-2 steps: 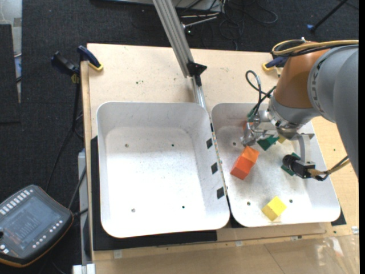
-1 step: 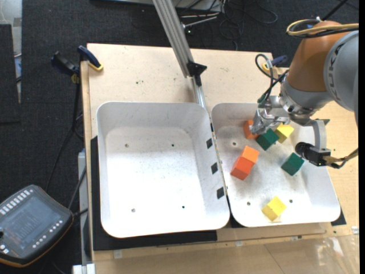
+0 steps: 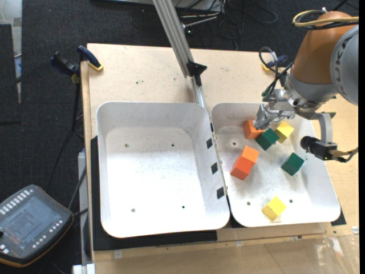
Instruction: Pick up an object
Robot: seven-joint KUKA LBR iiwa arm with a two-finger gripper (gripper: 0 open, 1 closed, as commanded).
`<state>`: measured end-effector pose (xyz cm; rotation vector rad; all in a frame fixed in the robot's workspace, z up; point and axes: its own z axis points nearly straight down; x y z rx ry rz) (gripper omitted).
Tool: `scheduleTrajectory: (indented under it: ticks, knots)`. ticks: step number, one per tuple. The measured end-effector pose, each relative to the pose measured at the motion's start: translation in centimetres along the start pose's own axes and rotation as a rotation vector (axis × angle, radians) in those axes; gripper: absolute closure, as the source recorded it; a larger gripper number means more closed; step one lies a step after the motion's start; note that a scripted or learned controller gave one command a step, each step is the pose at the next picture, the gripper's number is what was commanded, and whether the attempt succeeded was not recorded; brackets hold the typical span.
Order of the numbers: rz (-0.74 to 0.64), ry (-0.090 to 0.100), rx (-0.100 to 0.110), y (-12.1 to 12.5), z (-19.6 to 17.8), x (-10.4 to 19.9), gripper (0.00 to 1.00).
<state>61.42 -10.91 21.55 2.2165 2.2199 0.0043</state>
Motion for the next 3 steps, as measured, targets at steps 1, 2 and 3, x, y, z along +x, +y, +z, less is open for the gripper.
scheduleTrajectory:
  ticks: [1,2,3]
  knots:
    - [-0.006,0.004,0.007,-0.7,0.6,5.4,1.0]
    - [-0.006,0.002,0.003,-0.4,-0.4,10.1,1.0]
    - [-0.007,0.003,0.002,-0.5,-1.9,15.5,1.0]
